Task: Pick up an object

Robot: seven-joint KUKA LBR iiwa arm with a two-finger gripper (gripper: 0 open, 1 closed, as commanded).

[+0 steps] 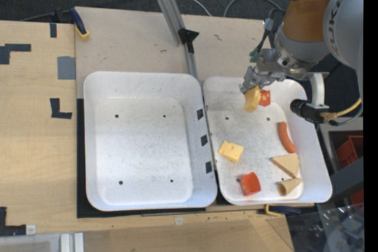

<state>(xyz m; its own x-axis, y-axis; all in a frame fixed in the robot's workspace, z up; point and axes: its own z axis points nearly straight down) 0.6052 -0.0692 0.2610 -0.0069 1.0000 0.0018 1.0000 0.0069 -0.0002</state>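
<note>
My gripper [252,89] hangs over the back of the right bin [313,186], shut on a small yellow piece [252,100] that sticks out below its fingertips. A small red piece [265,98] shows just right of the yellow one; I cannot tell whether it lies on the bin floor or touches it. On the floor of the same bin lie a yellow cube [231,151], a red block [250,184], an orange sausage [286,137], a tan wedge [286,164] and a tan cone [290,187].
The left bin [94,127] stands beside the right one, their rims meeting at the middle. A slanted metal post [168,0] rises behind the bins. Cables and a black fitting [304,109] sit at the right bin's far right rim.
</note>
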